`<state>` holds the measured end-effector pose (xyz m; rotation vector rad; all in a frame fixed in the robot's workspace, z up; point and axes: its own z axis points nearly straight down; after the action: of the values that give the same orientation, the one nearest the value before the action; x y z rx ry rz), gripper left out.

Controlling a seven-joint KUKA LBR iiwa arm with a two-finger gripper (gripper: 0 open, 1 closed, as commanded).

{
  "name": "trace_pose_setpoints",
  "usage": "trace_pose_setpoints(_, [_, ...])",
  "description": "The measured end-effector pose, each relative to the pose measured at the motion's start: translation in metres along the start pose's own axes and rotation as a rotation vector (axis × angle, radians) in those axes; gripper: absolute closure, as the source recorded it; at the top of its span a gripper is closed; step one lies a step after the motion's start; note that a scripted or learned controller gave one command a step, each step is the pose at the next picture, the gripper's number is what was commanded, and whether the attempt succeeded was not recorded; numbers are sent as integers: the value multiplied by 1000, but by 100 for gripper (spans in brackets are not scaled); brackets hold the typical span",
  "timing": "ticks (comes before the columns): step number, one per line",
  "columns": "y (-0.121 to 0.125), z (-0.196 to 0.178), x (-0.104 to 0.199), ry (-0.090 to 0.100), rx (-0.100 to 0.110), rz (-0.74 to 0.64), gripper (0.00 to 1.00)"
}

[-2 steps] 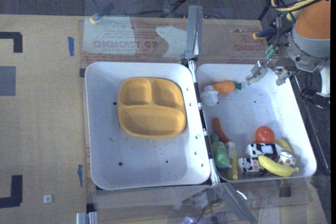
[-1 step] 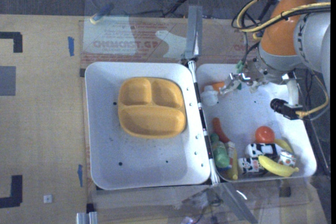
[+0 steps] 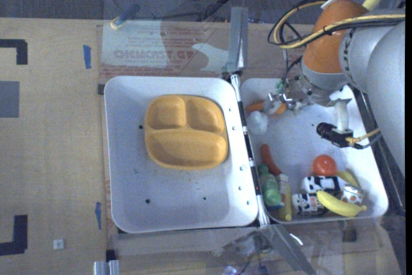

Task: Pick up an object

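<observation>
A banana (image 3: 339, 204) lies at the near edge of the right bin (image 3: 302, 138), beside a cow toy (image 3: 322, 187). The gripper (image 3: 285, 100) hangs over the far left corner, just right of an orange carrot (image 3: 256, 106), whose long axis runs left-right. Whether the jaws are apart cannot be told.
</observation>
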<state>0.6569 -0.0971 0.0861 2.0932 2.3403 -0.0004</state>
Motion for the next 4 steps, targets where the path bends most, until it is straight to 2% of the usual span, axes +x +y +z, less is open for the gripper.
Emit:
trace_pose_setpoints(1, [6, 1, -4, 4, 18, 179, 0])
trace_pose_setpoints(2, [3, -6, -6, -2, 27, 177, 100])
trace_pose_setpoints(3, [20, -100, 85, 2, -1, 131, 100])
trace_pose_setpoints(4, [-29, -136, 164, 2, 5, 250, 100])
